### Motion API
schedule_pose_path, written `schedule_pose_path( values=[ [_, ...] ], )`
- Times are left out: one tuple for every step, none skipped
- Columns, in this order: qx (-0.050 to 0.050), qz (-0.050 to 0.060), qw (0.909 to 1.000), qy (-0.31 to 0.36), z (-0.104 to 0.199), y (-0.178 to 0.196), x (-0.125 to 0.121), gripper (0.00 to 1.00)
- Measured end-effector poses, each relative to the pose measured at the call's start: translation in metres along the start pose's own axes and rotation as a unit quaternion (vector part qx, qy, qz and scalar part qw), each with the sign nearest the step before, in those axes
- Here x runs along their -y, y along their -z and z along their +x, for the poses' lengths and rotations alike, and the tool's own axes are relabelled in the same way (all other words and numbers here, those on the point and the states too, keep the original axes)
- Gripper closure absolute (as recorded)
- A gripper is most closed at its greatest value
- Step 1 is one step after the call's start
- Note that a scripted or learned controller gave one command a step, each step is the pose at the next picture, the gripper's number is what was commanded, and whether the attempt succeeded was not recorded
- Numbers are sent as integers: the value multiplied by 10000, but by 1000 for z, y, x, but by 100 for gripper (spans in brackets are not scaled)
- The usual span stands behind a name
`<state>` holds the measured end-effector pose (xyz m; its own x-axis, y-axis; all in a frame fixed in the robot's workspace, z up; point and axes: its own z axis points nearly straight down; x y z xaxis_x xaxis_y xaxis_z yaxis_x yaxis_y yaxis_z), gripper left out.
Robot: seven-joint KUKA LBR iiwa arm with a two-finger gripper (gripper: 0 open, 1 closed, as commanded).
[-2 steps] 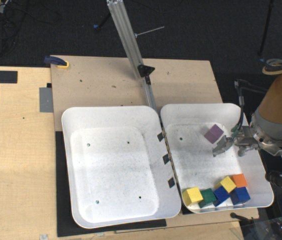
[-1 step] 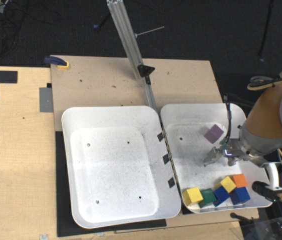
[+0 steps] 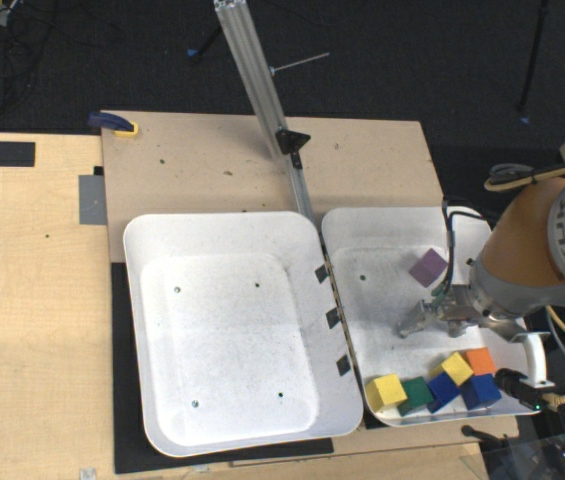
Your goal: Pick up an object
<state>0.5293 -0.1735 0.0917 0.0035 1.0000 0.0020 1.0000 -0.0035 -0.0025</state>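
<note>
My gripper [image 3: 414,322] hangs low over the floor of the right bin [image 3: 382,238], near its middle, reaching in from the right. A purple block [image 3: 428,266] lies flat just beyond it, apart from it. Along the bin's front edge sits a cluster of blocks: a yellow block [image 3: 386,389], a green block [image 3: 415,395], a blue block [image 3: 443,391], a second yellow block [image 3: 456,368], an orange block [image 3: 479,360] and another blue block [image 3: 482,393]. I see nothing held in the gripper.
The left bin [image 3: 152,268] sits beside the right one, with black clips [image 3: 330,316] along the shared rim. A slanted aluminium bar [image 3: 258,78] rises behind the bins. The arm's grey and orange wrist [image 3: 522,253] overhangs the right bin's right side.
</note>
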Motion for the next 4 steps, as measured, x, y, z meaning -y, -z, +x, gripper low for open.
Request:
schedule_pose_path(
  values=[
    [-5, 3, 10000, -34, -1, 10, 0, 100],
    [14, -29, 10000, 26, -3, 73, -1, 100],
    [15, -25, 10000, 17, -9, 118, -6, 100],
    [14, -24, 10000, 22, -14, 161, -9, 100]
  ],
)
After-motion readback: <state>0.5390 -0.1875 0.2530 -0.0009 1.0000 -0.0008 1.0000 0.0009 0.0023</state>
